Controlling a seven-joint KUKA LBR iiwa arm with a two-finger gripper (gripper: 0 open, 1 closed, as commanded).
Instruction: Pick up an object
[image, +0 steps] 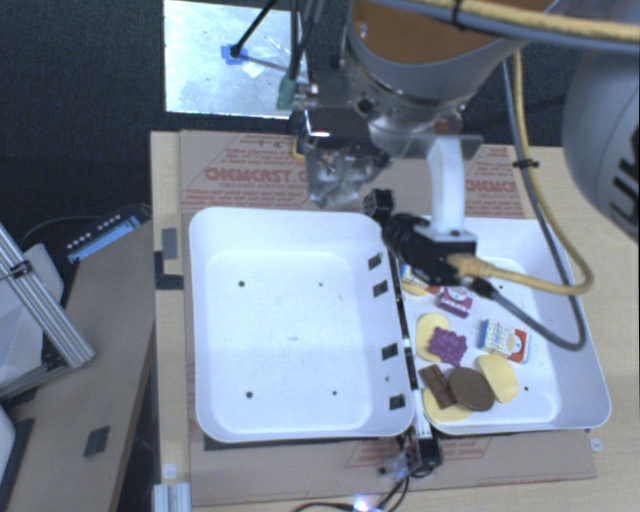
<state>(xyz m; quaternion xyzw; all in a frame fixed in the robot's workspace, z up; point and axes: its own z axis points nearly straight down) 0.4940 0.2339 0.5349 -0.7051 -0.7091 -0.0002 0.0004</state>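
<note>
Bench with two shallow white bins (290, 225): gripper (335, 180) hangs above left bin's far edge, jaw state unclear, nothing visibly held, approach step; next descend on purple ridged block (447, 345) in right bin's near-left corner.

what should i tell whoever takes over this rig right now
Tool: up over the bench behind the bins, beyond the left bin's far right corner; finger state can't be told, nothing seen in it.
Objects: all in the right bin, near corner by the divider: purple block, brown disc, yellow pieces, small carton.
Left bin: white floor showing.
Done: no pick visible.
Left: lower into the right bin, grasp one object, lift.
</note>
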